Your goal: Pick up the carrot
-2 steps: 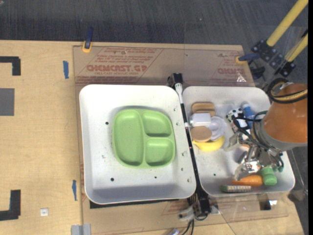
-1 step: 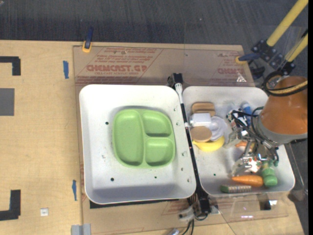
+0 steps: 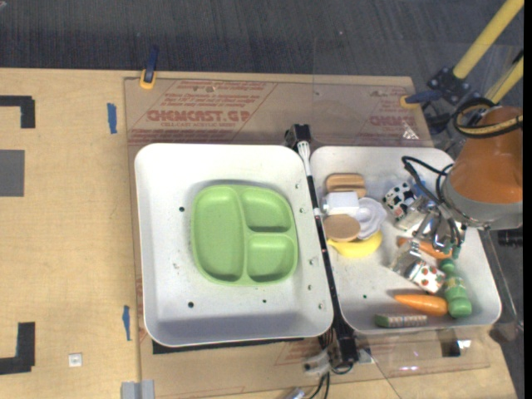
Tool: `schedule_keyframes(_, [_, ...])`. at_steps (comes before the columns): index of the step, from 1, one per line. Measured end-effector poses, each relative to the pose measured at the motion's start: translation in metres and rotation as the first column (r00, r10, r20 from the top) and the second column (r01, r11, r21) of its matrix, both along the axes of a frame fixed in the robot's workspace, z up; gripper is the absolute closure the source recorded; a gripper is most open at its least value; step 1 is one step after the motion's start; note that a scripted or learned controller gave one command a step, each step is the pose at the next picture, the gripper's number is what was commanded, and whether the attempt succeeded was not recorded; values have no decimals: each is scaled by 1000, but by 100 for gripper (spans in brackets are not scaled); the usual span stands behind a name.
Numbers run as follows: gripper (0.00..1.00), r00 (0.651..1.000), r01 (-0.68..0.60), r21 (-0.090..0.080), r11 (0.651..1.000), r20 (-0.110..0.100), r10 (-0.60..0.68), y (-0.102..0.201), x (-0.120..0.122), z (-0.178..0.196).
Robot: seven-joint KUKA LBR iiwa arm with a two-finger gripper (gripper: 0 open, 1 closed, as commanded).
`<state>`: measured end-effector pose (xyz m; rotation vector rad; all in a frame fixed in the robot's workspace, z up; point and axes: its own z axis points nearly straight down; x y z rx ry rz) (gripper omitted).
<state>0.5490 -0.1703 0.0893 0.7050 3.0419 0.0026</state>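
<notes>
The task looked barely started: the carrot [image 3: 421,302] lay on the floor of the right bin, near its near-right corner, orange body pointing left and green top to the right, with nothing gripping it. Lifting it was all still to do.

Going left to right, the left bin [image 3: 166,181] sat on the table [image 3: 58,223] and held one thing, a light green divided plate [image 3: 245,233] with three compartments, all of them bare. A black divider ran between the two bins.

The right bin [image 3: 366,306] was crowded. Along its left side stood a stack of toy food: a tan bun-like piece [image 3: 345,183] at the far end, a white cup or lid [image 3: 362,214] beside a round tan piece, and a yellow piece [image 3: 359,247] nearest. A black-and-white spotted item [image 3: 397,196] lay further right. At the near wall a thin dark green stick-like item [image 3: 402,320] rested just beside the carrot.

The tool [image 3: 428,238] hung over the right part of that bin, above and just far of the carrot, amid wires and small bits of clutter. Whether it was spread or pressed together I could not tell, and I could make out nothing clearly pinched in it.
</notes>
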Motion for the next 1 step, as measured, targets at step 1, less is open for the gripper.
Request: schedule_keyframes(1, [100,1000,0,-6,1000,20,0,-1,5,14])
